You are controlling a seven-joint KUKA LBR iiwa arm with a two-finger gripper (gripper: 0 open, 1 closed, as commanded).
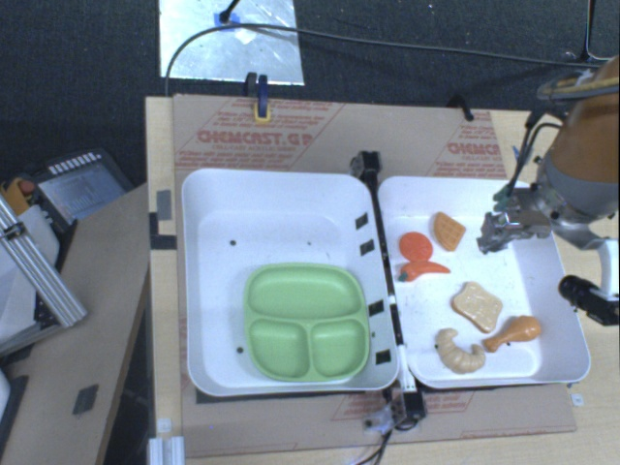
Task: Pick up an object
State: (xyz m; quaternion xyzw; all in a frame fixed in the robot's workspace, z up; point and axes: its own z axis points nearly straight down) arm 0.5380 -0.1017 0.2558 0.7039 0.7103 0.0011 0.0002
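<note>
The left bin [208, 201] holds a smooth green tray [305, 323] with three compartments near its front edge, and the back half is free. In the right bin [557, 289] lie a red tomato [416, 246], an orange carrot [424, 270] pointing left-right, a waffle [448, 231], toast [477, 306], a curled shrimp [459, 350] and a drumstick [513, 333] pointing left-right. The gripper [492, 232] hangs just right of the waffle near the back edge, and whether it is spread I cannot tell.

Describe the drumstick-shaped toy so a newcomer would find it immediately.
Look in the right bin, at its near right corner. The drumstick lies there, right of the curled shrimp and below the bread slice. It alone has a thin handle ending in a rounded orange-brown bulb.
</note>
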